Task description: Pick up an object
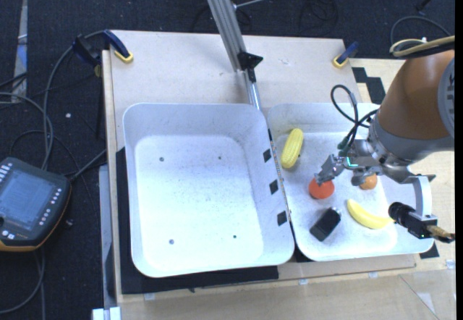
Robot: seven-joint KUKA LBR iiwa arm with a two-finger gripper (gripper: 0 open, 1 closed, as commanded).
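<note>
Matt white plastic, faintly speckled — both bins (195,130). Pale, unvarnished-looking wood for the bench (181,69). Ribbed bare metal along the slanting rail (221,7). Smooth, slightly glossy plastic look on the banana (367,215), corn (291,148) and red ball (321,189). Matt black on the block (325,224) — satin orange on the arm (416,98).

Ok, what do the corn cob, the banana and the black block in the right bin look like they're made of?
Corn cob: probably moulded plastic, a toy; uniformly bright yellow with a soft sheen. Banana: likely plastic too; smooth, evenly yellow, no bruising. Black block: matte, flat-faced, perhaps foam, rubber or plastic; too small to tell. All lie in the right bin, itself glossy white, seemingly plastic.
</note>
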